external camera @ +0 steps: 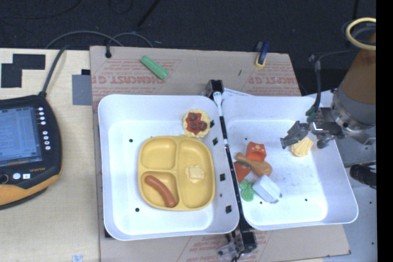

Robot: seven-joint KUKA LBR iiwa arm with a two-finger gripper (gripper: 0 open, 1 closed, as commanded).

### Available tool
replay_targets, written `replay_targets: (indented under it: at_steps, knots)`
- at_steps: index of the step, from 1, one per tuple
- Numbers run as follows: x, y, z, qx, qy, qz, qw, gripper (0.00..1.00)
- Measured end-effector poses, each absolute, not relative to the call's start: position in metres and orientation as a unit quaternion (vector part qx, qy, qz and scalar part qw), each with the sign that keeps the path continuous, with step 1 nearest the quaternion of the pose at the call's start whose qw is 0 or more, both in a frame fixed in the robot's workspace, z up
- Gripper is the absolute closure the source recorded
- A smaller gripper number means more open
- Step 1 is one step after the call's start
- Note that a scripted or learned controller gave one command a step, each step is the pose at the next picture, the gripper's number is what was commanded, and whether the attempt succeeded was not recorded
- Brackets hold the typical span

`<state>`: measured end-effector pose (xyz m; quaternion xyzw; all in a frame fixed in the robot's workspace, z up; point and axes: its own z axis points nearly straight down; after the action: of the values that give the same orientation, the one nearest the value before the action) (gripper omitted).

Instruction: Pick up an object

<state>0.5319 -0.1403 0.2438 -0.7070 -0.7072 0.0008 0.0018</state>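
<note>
My gripper (303,139) hangs over the upper right part of the right bin (334,208), open, with one dark finger on each side of a small cream shell-shaped toy (301,147). The toy lies between the fingers, and no pinch on it can be seen. Further left in the same bin sits a cluster: a red-orange block (256,150), a brown drumstick-like piece (256,164), a green piece (246,192) and a pale grey block (267,188).
The left bin (116,132) holds a yellow divided plate (150,153) with a sausage (161,189) and a cream piece (195,172), plus a berry tart (196,123). A black divider (220,132) joins the bins. A green marker (153,67) and a teach pendant (24,144) lie outside.
</note>
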Motion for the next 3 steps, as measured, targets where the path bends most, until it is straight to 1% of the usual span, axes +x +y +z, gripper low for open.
replay_targets:
  at_steps: [1, 2, 3]
  knots:
    - [0.485, -0.095, 0.431, -0.705, -0.709, -0.0053, -0.006, 0.0]
    - [0.476, -0.012, 0.545, -0.703, -0.711, -0.0049, -0.004, 0.0]
    - [0.477, -0.015, 0.547, -0.704, -0.71, 0.0024, 0.002, 1.0]
